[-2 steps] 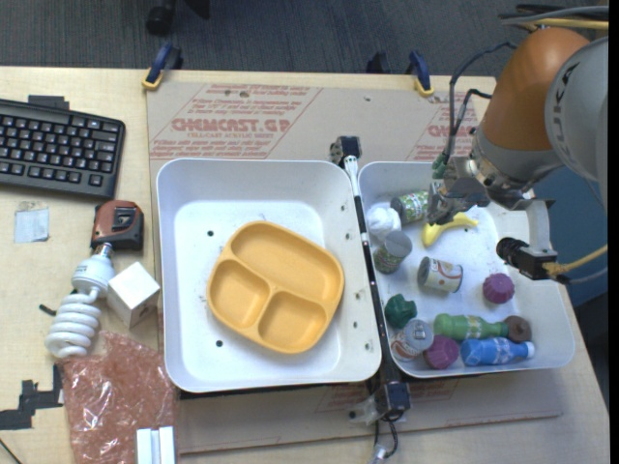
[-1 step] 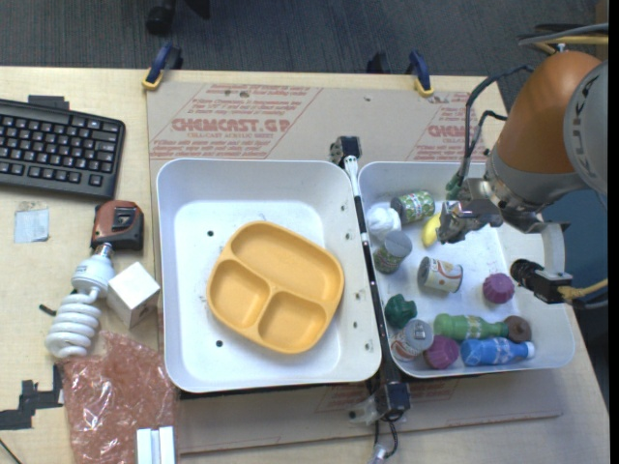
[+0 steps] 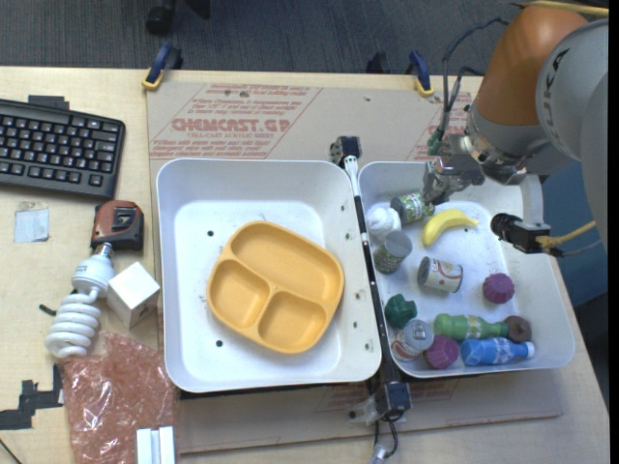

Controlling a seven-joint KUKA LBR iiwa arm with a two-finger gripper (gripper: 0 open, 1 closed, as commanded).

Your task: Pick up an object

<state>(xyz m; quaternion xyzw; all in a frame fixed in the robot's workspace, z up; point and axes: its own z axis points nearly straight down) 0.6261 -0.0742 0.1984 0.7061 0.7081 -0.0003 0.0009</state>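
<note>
The tool (image 3: 437, 184) hung in the right bin (image 3: 542, 288); whether its grip was spread I could not tell. Just beside it lay the banana (image 3: 447, 225), probably light, stiff and smooth, best pinched across its middle.

My gripper (image 3: 435, 189) hangs over the back of the right shallow white bin (image 3: 542, 361), just above a small green-labelled can (image 3: 414, 207) beside a yellow plastic banana (image 3: 447, 225), while the left white bin (image 3: 179, 288) holds a yellow three-compartment tray (image 3: 277, 286).
</note>
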